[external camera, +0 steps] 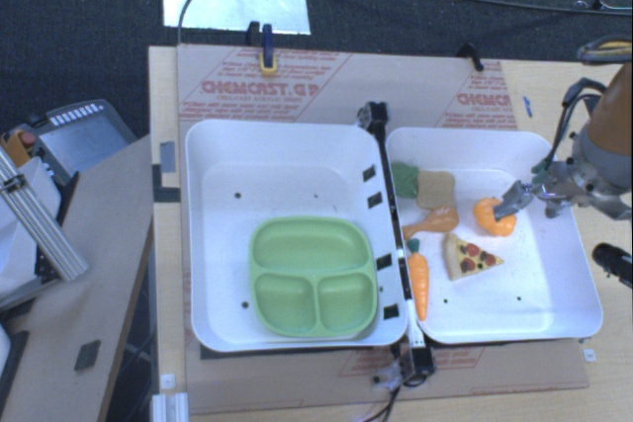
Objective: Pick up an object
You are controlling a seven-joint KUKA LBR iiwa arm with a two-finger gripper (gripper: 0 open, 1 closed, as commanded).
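Orange rounded toy fruit [494, 216], glossy plastic by the look of it, sits in the upper right part of the right white bin [569, 311], and that's the one I'd go for since my two-finger gripper [515, 200] is right on it. From the overhead cam I can see a grey finger touching the fruit's top right edge, but I honestly can't tell whether the jaws are spread, closed, or actually have the thing between them, so I'm not calling it a grab.

Handling guess: light, hollow, stiff shell, probably slick. Being rounded, it'll likely squirt out if pinched off centre, so I'd want the fingers across its widest middle, not on an edge.

Neighbours are close. A yellow toy pizza slice with red toppings [469, 258] lies just below-left of it, an orange drumstick-shaped piece [433, 221] lies to its left, with a tan bread-like square [435, 188] and a green leafy piece [404, 177] further up-left. A toy carrot [419, 284] lies along the divider wall. The left bin [213, 173] holds a green three-section plastic plate [314, 277], well apart from all this.
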